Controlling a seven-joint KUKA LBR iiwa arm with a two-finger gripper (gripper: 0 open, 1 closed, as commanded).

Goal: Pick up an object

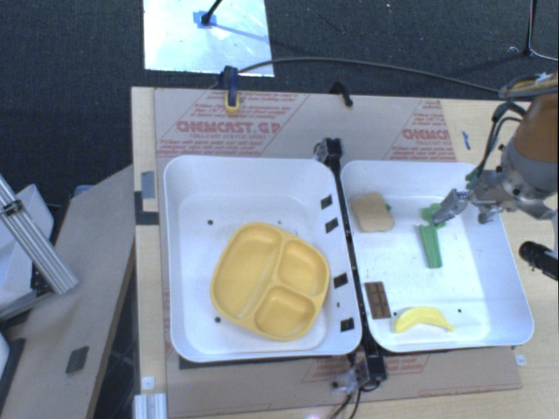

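Presently we list: gripper [444,209] at right of frame, above green stick [431,244]; its opening we cannot tell.

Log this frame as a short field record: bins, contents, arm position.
left bin: yellow divided tray, three compartments
right bin: tan bread slice, green stick, brown chocolate piece, yellow banana
arm: enters from the view's right, over the right bin's upper right
gripper: beside the green stick's upper end, above the right bin; grasp state unclear
bench: board with red print under both bins
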